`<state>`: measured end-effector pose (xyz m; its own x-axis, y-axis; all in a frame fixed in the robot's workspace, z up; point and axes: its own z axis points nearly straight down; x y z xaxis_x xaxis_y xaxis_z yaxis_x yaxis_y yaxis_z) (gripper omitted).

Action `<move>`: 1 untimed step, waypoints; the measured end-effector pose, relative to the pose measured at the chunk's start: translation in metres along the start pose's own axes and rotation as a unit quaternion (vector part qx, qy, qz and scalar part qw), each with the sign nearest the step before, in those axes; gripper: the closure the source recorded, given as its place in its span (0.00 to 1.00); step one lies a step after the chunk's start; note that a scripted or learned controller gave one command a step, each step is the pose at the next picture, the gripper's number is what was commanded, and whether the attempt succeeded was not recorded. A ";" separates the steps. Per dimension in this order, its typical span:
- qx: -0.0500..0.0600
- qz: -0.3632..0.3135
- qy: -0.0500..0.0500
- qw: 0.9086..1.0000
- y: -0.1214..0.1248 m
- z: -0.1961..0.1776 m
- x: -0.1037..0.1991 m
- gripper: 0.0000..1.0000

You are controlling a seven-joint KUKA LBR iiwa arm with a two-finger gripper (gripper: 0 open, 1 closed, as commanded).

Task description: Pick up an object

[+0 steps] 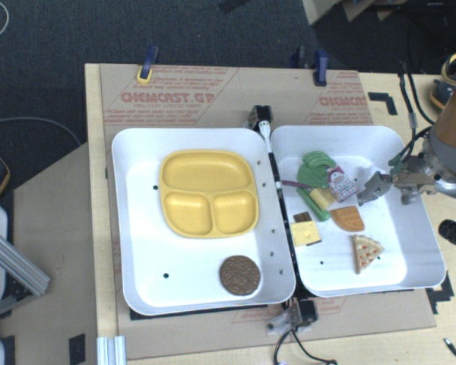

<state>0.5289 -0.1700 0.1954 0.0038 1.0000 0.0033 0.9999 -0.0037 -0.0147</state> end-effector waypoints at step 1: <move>-0.007 -0.002 -0.002 1.000 0.003 -0.008 0.000 0.00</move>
<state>0.5322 -0.1696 0.2031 -0.0001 1.0000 0.0002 1.0000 0.0001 -0.0001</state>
